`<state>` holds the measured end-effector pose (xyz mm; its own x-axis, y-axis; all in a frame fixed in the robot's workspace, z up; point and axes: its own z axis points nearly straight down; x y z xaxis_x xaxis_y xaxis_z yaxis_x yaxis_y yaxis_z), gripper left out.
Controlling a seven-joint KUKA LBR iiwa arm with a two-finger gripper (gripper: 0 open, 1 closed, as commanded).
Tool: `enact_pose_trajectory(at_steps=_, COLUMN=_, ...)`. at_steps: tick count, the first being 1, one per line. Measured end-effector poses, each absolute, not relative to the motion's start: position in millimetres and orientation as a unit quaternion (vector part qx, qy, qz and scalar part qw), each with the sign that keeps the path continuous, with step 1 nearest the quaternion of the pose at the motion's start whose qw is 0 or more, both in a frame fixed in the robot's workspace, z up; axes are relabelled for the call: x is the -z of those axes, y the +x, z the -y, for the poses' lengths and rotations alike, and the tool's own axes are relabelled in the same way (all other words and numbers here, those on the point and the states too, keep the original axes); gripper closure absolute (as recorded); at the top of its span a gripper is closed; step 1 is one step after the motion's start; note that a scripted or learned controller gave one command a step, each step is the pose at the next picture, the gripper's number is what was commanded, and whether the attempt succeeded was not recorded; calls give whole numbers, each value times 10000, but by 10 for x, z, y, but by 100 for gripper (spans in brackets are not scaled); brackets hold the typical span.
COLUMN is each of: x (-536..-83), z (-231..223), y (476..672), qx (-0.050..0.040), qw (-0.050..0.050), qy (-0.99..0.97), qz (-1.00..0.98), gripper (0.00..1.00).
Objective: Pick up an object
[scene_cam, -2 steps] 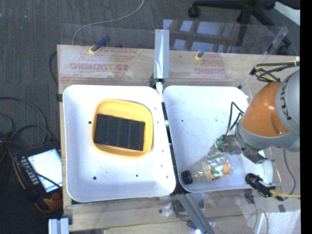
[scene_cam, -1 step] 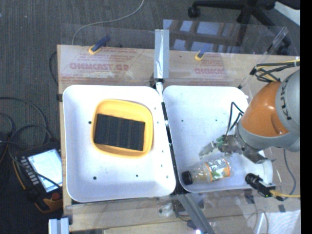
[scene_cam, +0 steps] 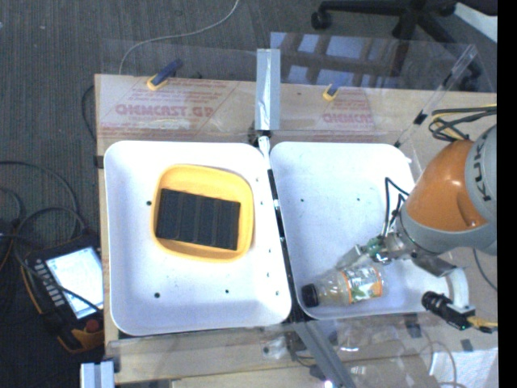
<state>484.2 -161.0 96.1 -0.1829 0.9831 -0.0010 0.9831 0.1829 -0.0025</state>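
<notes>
A clear plastic bottle point(scene_cam: 347, 286) with a black cap and an orange label lies on its side near the front edge of the right bin point(scene_cam: 323, 192). My gripper point(scene_cam: 378, 249) reaches in from the right and hangs low just above the bottle's rear end, close to it or touching it. The grey arm with its orange band point(scene_cam: 444, 192) covers the bin's right side. In the left bin point(scene_cam: 129, 281) sits a yellow dish point(scene_cam: 202, 172) with a black ribbed block point(scene_cam: 199, 220) lying in it.
A metal divider post point(scene_cam: 267, 87) stands at the back between the two bins. Cables and a black connector point(scene_cam: 444, 305) hang at the arm's lower right. A handheld pendant point(scene_cam: 69, 277) lies on the floor to the left.
</notes>
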Motion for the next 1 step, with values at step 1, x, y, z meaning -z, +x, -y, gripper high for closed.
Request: enact_pose_trajectory(at_steps=1, x=-1032, z=1587, y=4858, qx=5, qw=22, qy=-6385, qz=7697, gripper=100)
